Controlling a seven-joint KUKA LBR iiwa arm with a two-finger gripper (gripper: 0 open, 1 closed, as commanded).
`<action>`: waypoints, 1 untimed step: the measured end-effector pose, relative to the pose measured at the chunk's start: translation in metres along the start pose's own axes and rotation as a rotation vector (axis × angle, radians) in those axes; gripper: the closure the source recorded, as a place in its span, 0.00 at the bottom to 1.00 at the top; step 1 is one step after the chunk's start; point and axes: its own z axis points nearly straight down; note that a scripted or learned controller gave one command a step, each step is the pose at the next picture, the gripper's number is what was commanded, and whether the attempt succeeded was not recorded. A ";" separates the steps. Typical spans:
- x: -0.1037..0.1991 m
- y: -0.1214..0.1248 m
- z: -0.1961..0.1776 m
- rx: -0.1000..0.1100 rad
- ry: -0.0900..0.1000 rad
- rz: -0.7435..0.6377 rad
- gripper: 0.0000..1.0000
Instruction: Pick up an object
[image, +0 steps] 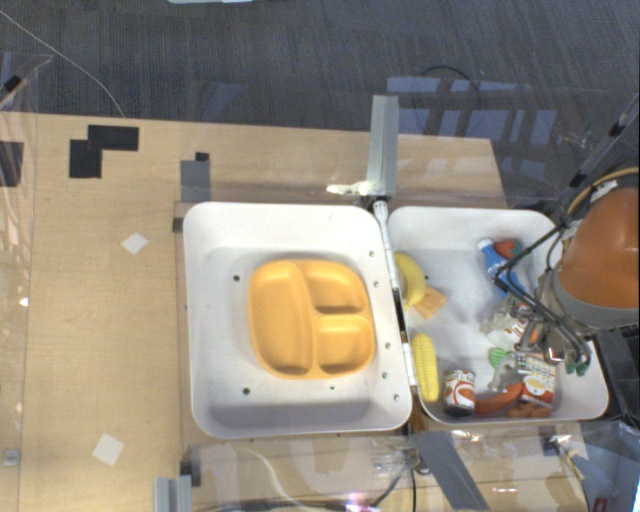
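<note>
Nearest you, along the lower edge, cables (300, 478) trail across the bench (100, 330) just below the two bins. Your left bin (200, 300) gives plenty of room: its one item, a yellow divided plate (308, 318), sits in the middle with bare white floor on all sides and clear walls all round. You have open wood on the bench far to the left, marked by black tape (98, 148) and small pale squares.

Your right bin (440, 230) is the crowded one. Against its left wall, right beside the divider between the bins, you see a banana (409, 276) touching a tan chunk (430, 302), and below them an ear of corn (425, 364) lying along the wall. At the lower edge, a small red and white can (459, 391) rests next to a red sausage-like piece (505, 400). A blue item (494, 262) sits near the far right, partly behind the arm's cabling. Open floor remains in the upper middle of this bin.

Your arm's orange band (603, 262) hangs over the right bin's right rim. The pincer (520, 335) is low among clutter and wires in the lower right corner, near a green bit (497, 355) and a white carton (538, 378). You cannot tell how its fingers stand, nor whether anything is between them.
</note>
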 end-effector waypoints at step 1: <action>0.005 -0.026 -0.018 0.000 -0.011 0.396 0.00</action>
